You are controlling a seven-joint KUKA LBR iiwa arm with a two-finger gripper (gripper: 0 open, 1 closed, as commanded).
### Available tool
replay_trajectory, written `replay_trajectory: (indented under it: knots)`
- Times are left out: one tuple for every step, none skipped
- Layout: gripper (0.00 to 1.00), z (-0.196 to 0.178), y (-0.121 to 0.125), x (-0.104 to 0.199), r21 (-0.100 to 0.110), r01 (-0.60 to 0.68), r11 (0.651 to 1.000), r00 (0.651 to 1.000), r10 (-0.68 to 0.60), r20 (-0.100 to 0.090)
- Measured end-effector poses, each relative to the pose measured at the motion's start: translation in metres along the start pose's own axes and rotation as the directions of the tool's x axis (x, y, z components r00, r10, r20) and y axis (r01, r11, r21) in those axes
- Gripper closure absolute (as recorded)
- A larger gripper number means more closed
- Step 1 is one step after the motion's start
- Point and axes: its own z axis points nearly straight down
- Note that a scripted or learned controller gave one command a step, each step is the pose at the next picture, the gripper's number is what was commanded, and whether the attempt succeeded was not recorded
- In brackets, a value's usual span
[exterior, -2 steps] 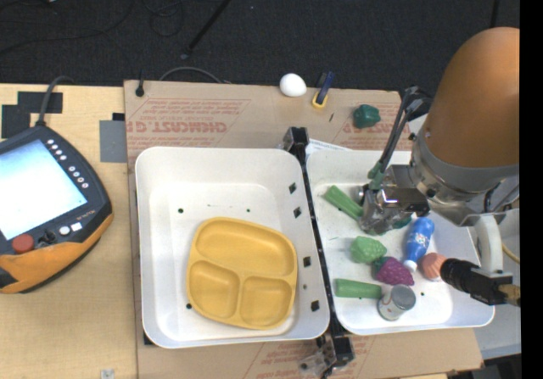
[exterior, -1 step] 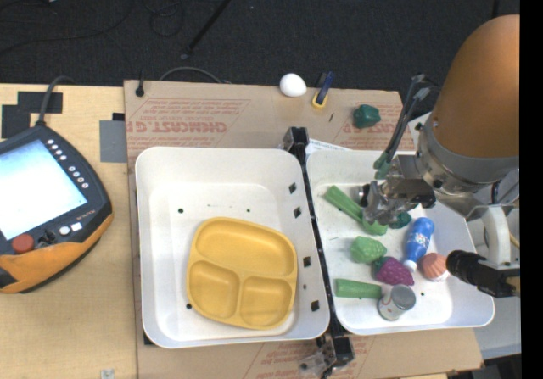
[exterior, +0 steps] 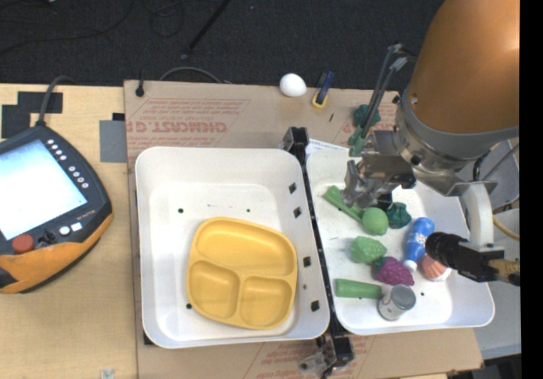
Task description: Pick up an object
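Observation:
My gripper [exterior: 365, 192] hangs low over the upper left part of the right bin [exterior: 475, 309]. It is just above a flat green stick [exterior: 338, 199] and beside a green ball [exterior: 374, 220]. Nothing shows as lifted in it. Further objects lie in this bin: a dark green piece [exterior: 399, 214], a blue bottle [exterior: 417, 239], a bumpy green piece [exterior: 368, 248], purple grapes [exterior: 394, 270], a green cylinder [exterior: 357, 288], a grey can [exterior: 395, 302] and a small orange item [exterior: 433, 268].
The left bin [exterior: 170, 174] holds a yellow divided plate [exterior: 242, 271]. Behind the bins lie a white ball [exterior: 293, 85] and a small blue and yellow tool [exterior: 321, 91]. A control pendant [exterior: 42, 199] sits at the far left.

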Motion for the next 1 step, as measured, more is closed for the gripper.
replay_trajectory:
  knots:
    - [1.00, -0.0155, 0.0001, 0.0459, 0.003, -0.002, 1.000, 1.000, 0.002, 0.001]
